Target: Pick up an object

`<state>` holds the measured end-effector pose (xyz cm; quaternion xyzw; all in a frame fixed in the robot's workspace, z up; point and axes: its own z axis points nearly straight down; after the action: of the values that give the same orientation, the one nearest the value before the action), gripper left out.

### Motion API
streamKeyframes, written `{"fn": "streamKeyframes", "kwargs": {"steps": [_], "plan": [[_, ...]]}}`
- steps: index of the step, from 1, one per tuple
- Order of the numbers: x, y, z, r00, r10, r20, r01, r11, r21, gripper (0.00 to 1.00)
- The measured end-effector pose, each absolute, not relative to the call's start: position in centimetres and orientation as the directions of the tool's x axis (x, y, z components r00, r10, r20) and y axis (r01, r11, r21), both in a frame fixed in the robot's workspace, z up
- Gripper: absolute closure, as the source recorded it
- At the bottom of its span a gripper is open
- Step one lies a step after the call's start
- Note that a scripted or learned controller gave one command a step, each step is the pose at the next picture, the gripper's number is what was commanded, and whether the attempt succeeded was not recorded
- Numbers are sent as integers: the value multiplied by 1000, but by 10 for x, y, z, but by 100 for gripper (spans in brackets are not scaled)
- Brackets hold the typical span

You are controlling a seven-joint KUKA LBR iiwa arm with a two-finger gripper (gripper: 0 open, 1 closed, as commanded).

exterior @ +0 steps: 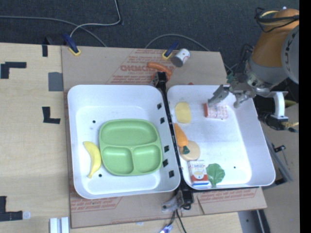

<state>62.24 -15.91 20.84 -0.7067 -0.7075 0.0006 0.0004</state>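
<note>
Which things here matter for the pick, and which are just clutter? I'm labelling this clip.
Job:
end effector, fingers apart
red-and-white packet beneath it
right bin

Lying about:
green divided plate
banana
carrot
yellow block
green leaf toy

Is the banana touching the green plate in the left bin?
Apart. The camera view shows a strip of white bin floor between the banana and the green plate.

The tray (130, 146) and banana (92, 158) lie in the left bin (77, 98).
</note>
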Motion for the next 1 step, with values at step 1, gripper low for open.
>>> {"fn": "streamKeyframes", "kwargs": {"steps": [1], "plan": [[665, -146, 130, -1, 1000, 0, 1000, 1, -3, 0]]}}
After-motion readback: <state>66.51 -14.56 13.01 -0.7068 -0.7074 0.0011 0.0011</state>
